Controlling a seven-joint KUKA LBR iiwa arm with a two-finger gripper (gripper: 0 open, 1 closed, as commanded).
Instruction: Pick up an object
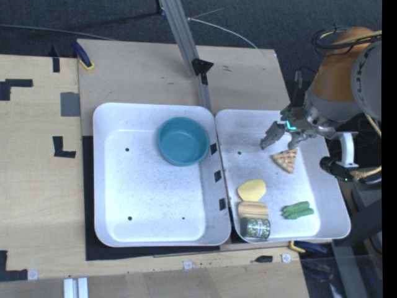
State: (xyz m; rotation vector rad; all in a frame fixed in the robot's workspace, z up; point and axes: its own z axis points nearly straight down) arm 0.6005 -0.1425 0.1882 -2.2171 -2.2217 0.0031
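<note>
Camera view looks down at a slant on my bench (pixel 37 166), a pale wooden top carrying two shallow white bins side by side. My left bin (pixel 118 185) is the larger-looking of the pair and holds a blue bowl (pixel 182 141), upright, near its far right corner. My right bin (pixel 248 144) holds the smaller things, all toward its near and middle part. My arm (pixel 344 73) comes in from the right, its orange band above the wrist, and my gripper (pixel 284 140) hangs over the far half of the right bin with its two fingers spread apart and nothing between them. Just beside the fingertips, toward the near side, lies a tan wedge-shaped piece (pixel 286 160); I cannot tell whether a fingertip touches it. Nearer the front lies a yellow rounded piece (pixel 252 189), and touching its near edge is a can on its side (pixel 254 220). A green pod-like piece (pixel 297 210) lies to the right of the can, apart from it.
</note>
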